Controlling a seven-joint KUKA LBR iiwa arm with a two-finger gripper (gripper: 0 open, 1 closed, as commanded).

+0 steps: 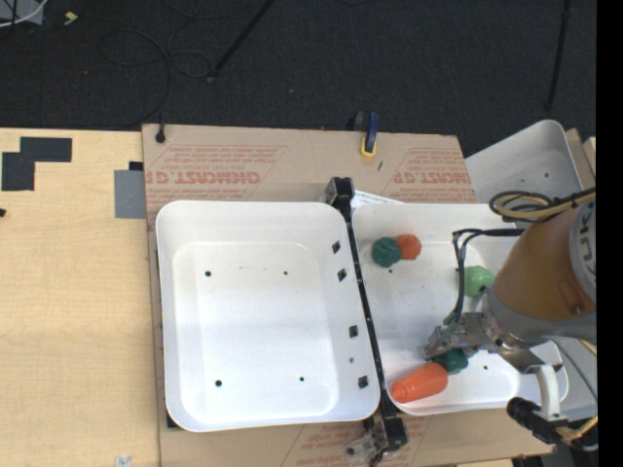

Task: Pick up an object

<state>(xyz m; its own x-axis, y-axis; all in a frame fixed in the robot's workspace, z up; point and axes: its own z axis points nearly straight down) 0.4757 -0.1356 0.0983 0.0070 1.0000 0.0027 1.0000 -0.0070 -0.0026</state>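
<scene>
My gripper (446, 343) is low in the right bin (409, 305), near its front edge. A small dark teal object (455, 362) lies right under or against its tip; whether it is gripped cannot be told. An orange carrot-shaped object (419, 383) lies just in front of it, by the bin's front rim. A dark green ball (386, 252) and an orange-red ball (409, 247) touch each other at the back of the bin. A light green object (477, 280) sits beside the arm's orange band (540, 275).
The left bin (170, 309) stands alongside, split from the right one by a black divider rail (355, 309). Both rest on cardboard (292, 163). Black cables (487, 236) loop over the right bin's back right. A blue and yellow clamp (369, 136) grips the cardboard's far edge.
</scene>
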